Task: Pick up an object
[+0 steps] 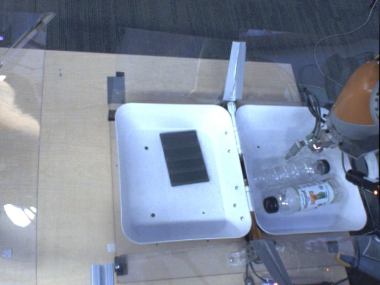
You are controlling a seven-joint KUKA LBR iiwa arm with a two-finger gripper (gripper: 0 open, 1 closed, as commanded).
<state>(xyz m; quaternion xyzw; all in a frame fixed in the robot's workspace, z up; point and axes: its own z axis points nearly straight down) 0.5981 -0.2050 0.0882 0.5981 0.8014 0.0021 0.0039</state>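
A pale wooden bench (71, 177) is standing on dark carpet and is bearing two shallow white bins side by side. The left bin (136, 218) is holding a dark grey ribbed rectangular pad (184, 157), lying flat near the bin's middle and slightly skewed. The right bin (267, 123) is holding two clear plastic bottles: an unlabelled one (291, 171) with a dark cap, lying on its side, and just below it a labelled one (303, 198) with a black cap pointing left. The gripper (310, 141) is hanging over the right bin, just above the unlabelled bottle's upper edge. Whether its grasp is released or clenched cannot be told. The grey arm with its orange band (358, 94) is entering from the right.
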